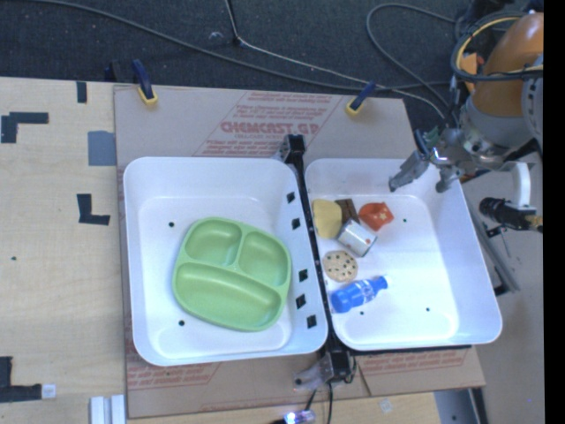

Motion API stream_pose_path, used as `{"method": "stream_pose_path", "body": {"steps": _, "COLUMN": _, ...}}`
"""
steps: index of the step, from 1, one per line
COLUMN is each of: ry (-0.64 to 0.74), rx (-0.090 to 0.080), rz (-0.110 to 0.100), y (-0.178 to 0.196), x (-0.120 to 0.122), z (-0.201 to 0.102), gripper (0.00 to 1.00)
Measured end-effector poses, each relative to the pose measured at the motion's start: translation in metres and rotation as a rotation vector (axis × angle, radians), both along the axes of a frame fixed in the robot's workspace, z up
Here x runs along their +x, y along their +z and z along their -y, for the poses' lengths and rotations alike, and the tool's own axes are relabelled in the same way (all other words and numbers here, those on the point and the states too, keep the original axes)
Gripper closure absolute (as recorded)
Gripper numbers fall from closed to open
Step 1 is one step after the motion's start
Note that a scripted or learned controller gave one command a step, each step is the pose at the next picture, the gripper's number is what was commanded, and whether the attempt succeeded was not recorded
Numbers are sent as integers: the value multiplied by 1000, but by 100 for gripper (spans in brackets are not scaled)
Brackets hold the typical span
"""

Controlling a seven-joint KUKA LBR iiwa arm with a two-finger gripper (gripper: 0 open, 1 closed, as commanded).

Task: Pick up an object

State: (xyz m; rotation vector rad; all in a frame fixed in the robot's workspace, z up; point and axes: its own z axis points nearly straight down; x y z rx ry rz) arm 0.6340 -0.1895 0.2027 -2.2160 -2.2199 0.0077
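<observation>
Blue plastic marks the likeliest target: a small bottle (pixel 357 293) lying on its side in the right bin (pixel 459 263), near its near-left corner. Its long axis runs left-near to right-far, the paler end toward the right. Just beyond it sit a round cookie (pixel 339 265), a grey-white block (pixel 357 237), a yellow piece (pixel 326 218) and a red piece (pixel 377 215), clustered close together. The hand (pixel 426 171) hovers over the bin's far right rim, fingers spread, nothing between them. Judging by this, the approach step is under way; next it must travel left and nearer, turn across the bottle's axis and descend. A green divided plate (pixel 233 274) fills the left bin (pixel 146 237).
</observation>
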Motion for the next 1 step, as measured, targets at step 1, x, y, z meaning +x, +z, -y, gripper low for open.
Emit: {"method": "stream_pose_path", "body": {"steps": 1, "ry": 1, "rx": 0, "rz": 1, "y": -50, "x": 8, "z": -2, "gripper": 0}}
